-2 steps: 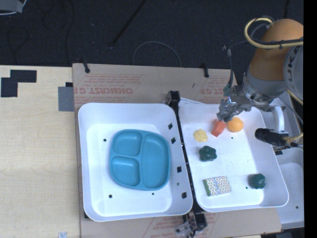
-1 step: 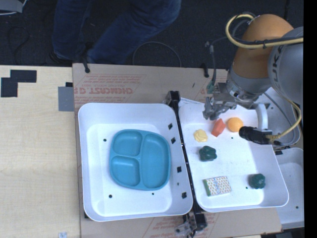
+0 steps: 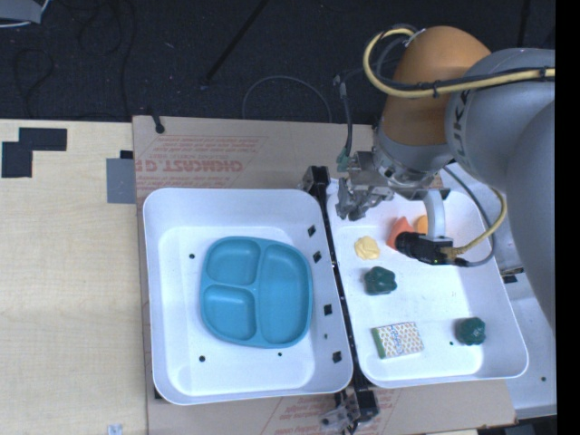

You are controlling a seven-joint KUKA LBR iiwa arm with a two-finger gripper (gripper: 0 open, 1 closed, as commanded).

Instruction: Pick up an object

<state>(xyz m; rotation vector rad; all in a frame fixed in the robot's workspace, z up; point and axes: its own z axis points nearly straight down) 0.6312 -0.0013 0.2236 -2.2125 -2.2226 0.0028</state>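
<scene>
End effector (image 3: 355, 199) over right bin's (image 3: 494, 356) far-left corner, seemingly near yellow piece (image 3: 366, 247).

Red printed lettering is seen upside down on the cardboard sheet (image 3: 227, 157) under the bins, behind the left bin (image 3: 172, 211); the letters cannot be made out with certainty.

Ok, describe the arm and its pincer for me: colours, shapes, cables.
The grey KUKA arm has smooth rounded metal links and a bulbous orange band above the wrist. A yellow cable loops over the orange part, and another runs down to a black connector. The small dark metallic pincer hangs below the wrist.
</scene>
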